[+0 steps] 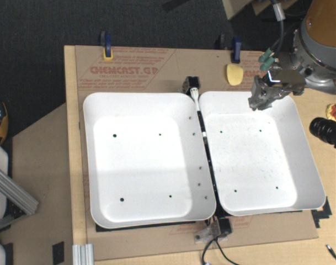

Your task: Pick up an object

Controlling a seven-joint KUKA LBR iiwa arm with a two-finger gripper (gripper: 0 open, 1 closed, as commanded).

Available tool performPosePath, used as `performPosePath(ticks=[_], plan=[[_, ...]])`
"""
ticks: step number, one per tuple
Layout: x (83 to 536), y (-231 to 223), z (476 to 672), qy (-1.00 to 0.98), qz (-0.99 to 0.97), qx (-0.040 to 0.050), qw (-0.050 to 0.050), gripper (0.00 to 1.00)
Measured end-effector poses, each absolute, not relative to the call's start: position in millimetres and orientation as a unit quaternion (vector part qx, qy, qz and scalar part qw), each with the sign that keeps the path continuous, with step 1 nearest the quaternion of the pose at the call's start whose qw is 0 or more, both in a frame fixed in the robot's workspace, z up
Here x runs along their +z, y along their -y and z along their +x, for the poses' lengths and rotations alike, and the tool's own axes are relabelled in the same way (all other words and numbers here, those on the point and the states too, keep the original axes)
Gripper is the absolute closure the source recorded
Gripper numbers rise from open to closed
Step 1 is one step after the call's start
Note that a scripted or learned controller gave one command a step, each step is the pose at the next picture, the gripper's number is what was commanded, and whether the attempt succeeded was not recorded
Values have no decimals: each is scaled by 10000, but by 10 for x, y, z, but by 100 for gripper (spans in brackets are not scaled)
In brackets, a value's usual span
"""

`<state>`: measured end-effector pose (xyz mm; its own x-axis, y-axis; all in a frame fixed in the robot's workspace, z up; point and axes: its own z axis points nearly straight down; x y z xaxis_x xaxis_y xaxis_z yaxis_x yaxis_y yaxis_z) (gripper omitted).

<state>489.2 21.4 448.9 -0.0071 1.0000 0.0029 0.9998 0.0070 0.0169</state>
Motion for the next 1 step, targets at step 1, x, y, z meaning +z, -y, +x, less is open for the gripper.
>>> performPosePath(ticks=[1], plan=[[3362, -886, 5062, -7094, 7048, -36, -36, 100]])
